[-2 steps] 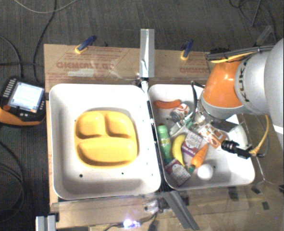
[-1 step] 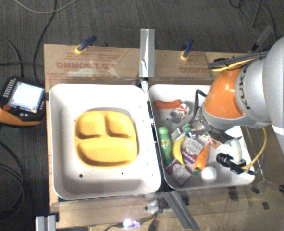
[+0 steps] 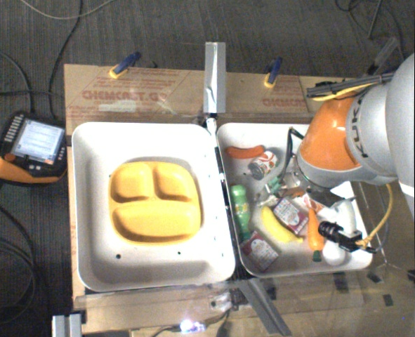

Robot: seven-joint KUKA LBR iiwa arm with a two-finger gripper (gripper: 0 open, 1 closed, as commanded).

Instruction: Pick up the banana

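The banana [image 3: 274, 226] is yellow and lies in the middle of the right bin [image 3: 233, 140], partly under a red and white packet [image 3: 289, 213]. My gripper [image 3: 280, 185] hangs low over the bin's centre, just above and behind the banana, under the orange band of the wrist [image 3: 330, 140]. The wrist body hides much of the gripper.
Around the banana lie a green bottle [image 3: 239, 206], a dark red packet [image 3: 260, 251], an orange carrot [image 3: 312, 233], a small can [image 3: 263, 164] and a red sausage [image 3: 246, 151]. A yellow sectioned tray [image 3: 154, 201] sits in the left bin [image 3: 88, 146]. A teach pendant [image 3: 29, 149] rests at far left.
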